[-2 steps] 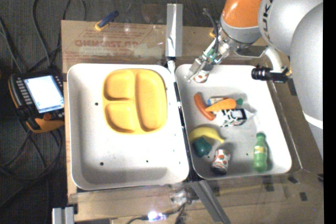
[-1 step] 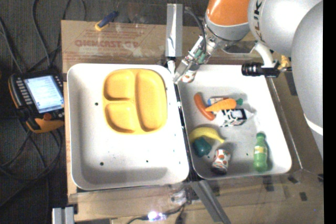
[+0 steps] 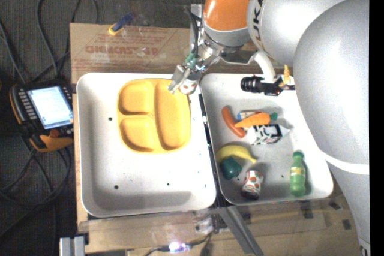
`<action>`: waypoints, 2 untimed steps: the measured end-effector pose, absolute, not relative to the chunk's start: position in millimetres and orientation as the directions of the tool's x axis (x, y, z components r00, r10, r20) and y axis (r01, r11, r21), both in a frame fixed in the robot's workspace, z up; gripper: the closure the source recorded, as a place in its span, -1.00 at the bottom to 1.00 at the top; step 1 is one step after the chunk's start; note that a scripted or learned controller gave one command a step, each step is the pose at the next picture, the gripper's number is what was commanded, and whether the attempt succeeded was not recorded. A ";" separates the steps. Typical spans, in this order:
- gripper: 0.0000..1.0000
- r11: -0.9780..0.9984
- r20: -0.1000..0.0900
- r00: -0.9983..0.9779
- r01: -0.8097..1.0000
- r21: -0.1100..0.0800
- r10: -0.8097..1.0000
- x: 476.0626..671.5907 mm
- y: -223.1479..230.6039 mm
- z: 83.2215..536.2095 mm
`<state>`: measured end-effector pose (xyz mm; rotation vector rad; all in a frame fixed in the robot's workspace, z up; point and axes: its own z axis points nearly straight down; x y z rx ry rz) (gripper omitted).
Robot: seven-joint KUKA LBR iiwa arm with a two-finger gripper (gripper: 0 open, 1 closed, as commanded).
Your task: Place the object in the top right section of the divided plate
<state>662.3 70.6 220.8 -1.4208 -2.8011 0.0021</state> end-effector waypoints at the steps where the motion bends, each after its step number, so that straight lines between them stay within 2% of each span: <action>1: 1.00 0.595 -0.001 -0.595 0.804 -0.002 0.804 668.1 146.9 229.8; 2: 1.00 0.252 -0.004 -0.252 0.968 -0.003 0.968 668.2 178.5 263.9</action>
